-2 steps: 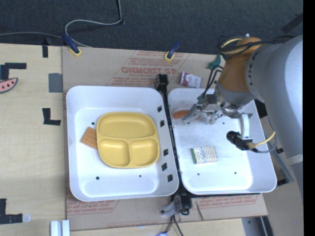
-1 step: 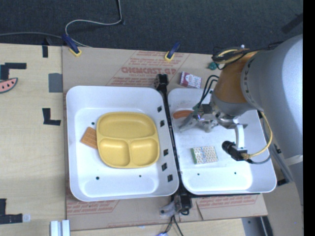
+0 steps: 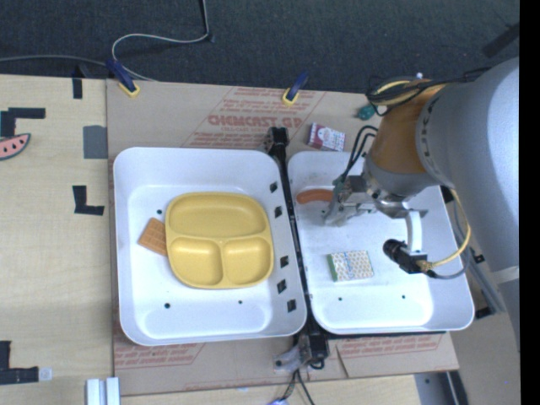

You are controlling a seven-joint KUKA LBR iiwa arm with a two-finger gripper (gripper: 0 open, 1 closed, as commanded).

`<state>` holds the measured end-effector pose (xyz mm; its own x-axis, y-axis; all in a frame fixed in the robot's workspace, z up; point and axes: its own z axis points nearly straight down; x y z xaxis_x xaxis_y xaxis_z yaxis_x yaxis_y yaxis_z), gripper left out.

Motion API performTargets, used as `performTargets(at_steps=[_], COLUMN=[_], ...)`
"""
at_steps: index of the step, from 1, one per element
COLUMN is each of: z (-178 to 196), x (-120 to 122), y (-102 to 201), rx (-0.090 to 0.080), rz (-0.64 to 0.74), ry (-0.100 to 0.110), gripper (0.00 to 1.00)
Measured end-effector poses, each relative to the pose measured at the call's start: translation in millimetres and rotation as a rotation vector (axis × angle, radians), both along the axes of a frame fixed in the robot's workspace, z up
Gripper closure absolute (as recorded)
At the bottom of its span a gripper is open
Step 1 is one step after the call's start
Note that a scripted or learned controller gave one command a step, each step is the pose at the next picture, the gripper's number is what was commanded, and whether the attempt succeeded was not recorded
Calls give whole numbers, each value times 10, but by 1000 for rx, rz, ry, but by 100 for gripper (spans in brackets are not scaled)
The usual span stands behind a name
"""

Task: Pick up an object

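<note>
In the right bin [image 3: 439, 306] an orange-brown sausage-shaped object [image 3: 314, 196] lies near the upper left corner. My gripper [image 3: 337, 211] hangs just to its right and a little nearer, low over the bin floor. A small green and white patterned packet [image 3: 350, 265] lies below the gripper in the same bin. The left bin [image 3: 135, 310] holds a yellow divided plate [image 3: 221, 237] with a tan cracker-like piece [image 3: 153, 236] sticking out from under its left edge.
A small red and white packet [image 3: 325, 137] lies on the cardboard behind the right bin. Black clips [image 3: 285, 226] join the two bins along the middle. A cable loops across the dark floor at the back.
</note>
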<state>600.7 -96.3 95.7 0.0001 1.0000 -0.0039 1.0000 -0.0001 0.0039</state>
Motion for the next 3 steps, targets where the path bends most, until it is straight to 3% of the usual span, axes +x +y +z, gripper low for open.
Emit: performTargets(at_steps=[1,2,3], z=[-1,91,90], x=[-1,-2,-3], y=[0,4,4], rx=[0,1,1], rz=[0,0,0], ry=[0,1,1], gripper=[0,100,0])
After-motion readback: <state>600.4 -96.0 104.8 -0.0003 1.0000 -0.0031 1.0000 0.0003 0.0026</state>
